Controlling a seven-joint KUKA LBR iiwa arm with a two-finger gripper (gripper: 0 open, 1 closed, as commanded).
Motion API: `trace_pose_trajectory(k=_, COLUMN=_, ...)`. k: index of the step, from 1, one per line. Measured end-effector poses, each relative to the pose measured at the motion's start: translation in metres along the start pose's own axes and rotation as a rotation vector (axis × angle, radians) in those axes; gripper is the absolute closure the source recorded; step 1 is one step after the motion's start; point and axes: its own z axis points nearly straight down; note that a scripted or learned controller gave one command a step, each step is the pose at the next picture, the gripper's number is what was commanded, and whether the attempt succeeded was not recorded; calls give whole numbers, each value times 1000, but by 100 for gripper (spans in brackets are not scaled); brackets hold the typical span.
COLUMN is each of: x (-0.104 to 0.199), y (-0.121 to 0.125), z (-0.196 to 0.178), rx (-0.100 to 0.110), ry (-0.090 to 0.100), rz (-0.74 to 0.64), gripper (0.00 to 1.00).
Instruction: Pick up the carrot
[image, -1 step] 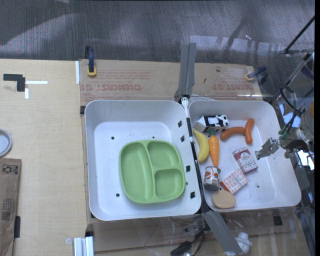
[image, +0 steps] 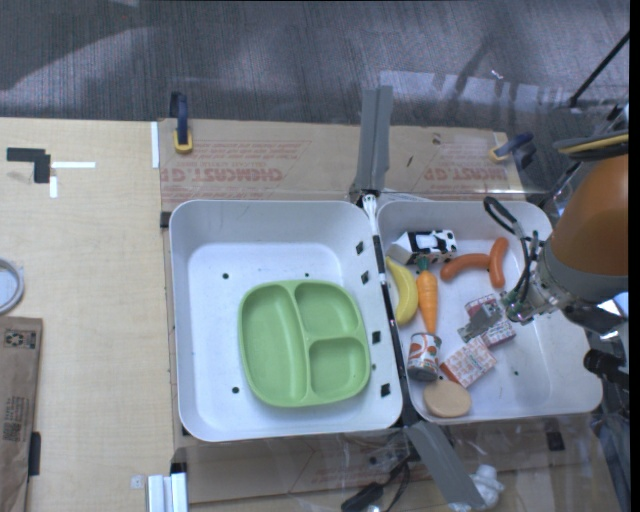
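The slim orange plastic carrot with a green stub top (image: 428, 300) lies flat in the right-hand shallow white bin (image: 560, 395), near its left wall. Its long axis runs roughly toward and away from the camera, green end uppermost in the view. It is smooth, tapered and narrow, so I judge that a grasp across its width suits it better than one along its length.

The curved yellow plastic banana (image: 403, 290) lies just beside the carrot on the left, close enough that I cannot tell whether they touch. The black-and-white toy cow (image: 432, 242) sits near the green top. The small red-labelled can (image: 423, 355) lies at the tapered tip. This crowding leaves little room on the left side, in my judgement.

Two orange-red sausages (image: 478, 262) lie to the right, apart from the carrot. Small printed packets (image: 480, 335) and a flat tan disc (image: 447, 400) occupy the near part of the bin.

My gripper (image: 522, 303) hangs over the right part of this bin, well apart from the carrot. Whether it is released or clenched, I cannot tell.

The left-hand white bin (image: 195, 300) carries a light green three-compartment plastic plate (image: 305, 342).
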Motion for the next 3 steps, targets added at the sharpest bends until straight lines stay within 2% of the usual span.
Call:
trace_pose_trajectory(k=1, x=11, y=49, z=34, rx=-1, ry=-1, rz=-108, gripper=0)
trace_pose_trajectory(k=2, x=-2, y=92, z=60, rx=-2, ry=-2, rz=-66, gripper=0)
trace_pose_trajectory(k=3, x=-3, y=91, z=51, rx=-3, ry=-3, rz=-62, gripper=100)
